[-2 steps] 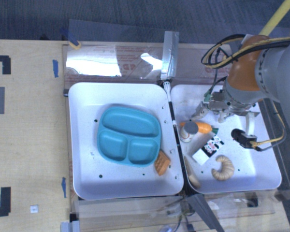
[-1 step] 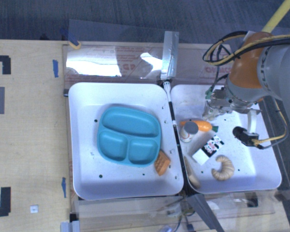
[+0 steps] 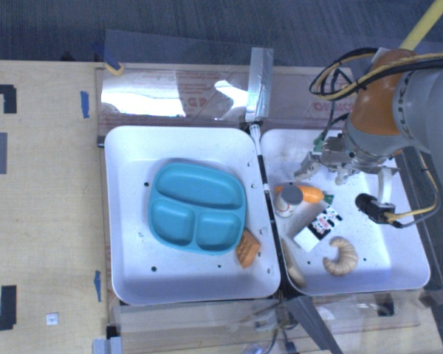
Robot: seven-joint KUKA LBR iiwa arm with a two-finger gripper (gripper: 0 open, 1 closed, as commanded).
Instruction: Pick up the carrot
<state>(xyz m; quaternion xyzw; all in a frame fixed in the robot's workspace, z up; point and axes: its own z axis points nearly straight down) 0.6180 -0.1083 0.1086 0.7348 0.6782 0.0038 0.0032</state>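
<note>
Lying near the left wall of the right bin (image 3: 410, 268), the carrot (image 3: 301, 195) is not yet picked; the tool (image 3: 328, 164) hangs above it, its grip state unclear.

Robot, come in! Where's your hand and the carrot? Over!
Hand over right bin, holding nothing. Carrot just below-left, untouched. White box and croissant nearby, not blocking.

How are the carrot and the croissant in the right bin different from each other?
The carrot is bright orange and straight; the croissant is pale tan and curved. The carrot lies near the bin's left wall, the croissant nearer its front edge. Both rest in the right bin, untouched by the pincer.
</note>
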